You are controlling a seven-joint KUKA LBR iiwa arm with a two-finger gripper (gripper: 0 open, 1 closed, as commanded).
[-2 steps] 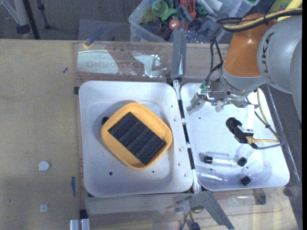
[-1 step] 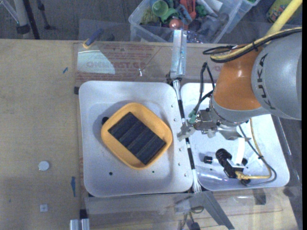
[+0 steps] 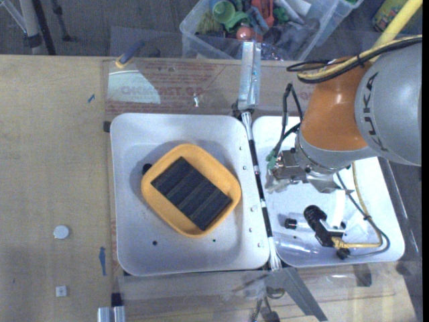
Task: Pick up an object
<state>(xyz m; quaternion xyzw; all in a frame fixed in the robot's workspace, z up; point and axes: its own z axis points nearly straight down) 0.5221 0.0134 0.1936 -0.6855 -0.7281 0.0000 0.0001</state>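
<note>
- Camera view: two shallow white bins stand side by side on the pale wooden worktop (image 3: 53,146), the left bin (image 3: 127,139) touching the right bin (image 3: 392,247) along a shared middle edge.
- In the left bin lies a yellow block (image 3: 191,192) with rounded corners and a black ribbed panel set into its top. It rests flat near the middle of the bin floor, turned at a slant to the bin walls.
- A small black thing (image 3: 146,169) peeks out at the block's upper left edge, touching it or tucked partly beneath it; which of the two I cannot tell.
- The arm (image 3: 335,119) reaches in from the right, its orange band and grey shell hanging over the upper part of the right bin.
- The pincer (image 3: 289,173) sits below the orange band, over the left side of the right bin and near the middle edge. The wrist covers it from this angle, so I cannot tell whether it is open or closed.
- The pincer is apart from the yellow block, with the middle edge between them.
- A small black piece (image 3: 289,222) lies on the floor of the right bin, just below the pincer.
- Behind the bins stands a clear tub (image 3: 201,29) of coloured toys, and a narrow metal bar (image 3: 249,72) runs from it toward the bins' shared edge.
- A small grey disc (image 3: 61,232) lies on the worktop, well to the left of the left bin.
</note>
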